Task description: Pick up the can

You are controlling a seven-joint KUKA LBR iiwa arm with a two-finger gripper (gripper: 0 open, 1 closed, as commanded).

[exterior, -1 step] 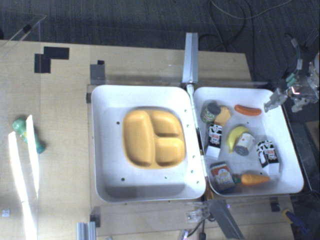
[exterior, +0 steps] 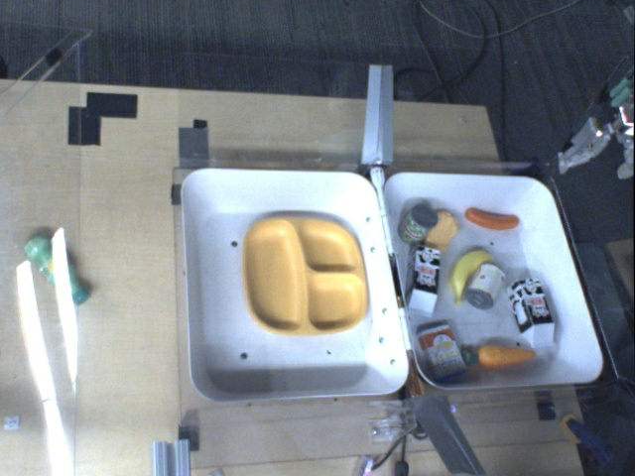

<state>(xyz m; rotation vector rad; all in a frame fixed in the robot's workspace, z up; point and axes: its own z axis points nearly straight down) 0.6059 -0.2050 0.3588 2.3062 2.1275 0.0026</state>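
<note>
A can with a dark lid and a green label [exterior: 417, 223] stands upright at the back left of the right bin [exterior: 571, 266], touching a yellow-orange piece [exterior: 444, 229]. A second, silver can [exterior: 484, 286] lies near the bin's middle, against a banana [exterior: 466, 269]. My gripper [exterior: 593, 142] is at the far right, beyond the back right corner of the bin and well away from both cans. It is small and blurred.
The right bin also holds a sausage [exterior: 492, 219], two cow-print cartons [exterior: 427, 271] [exterior: 533, 305], a carrot [exterior: 504, 357] and a red-labelled tin [exterior: 442, 351]. A yellow divided plate [exterior: 303, 273] lies in the left bin [exterior: 203, 296]. A green object [exterior: 45, 256] sits far left.
</note>
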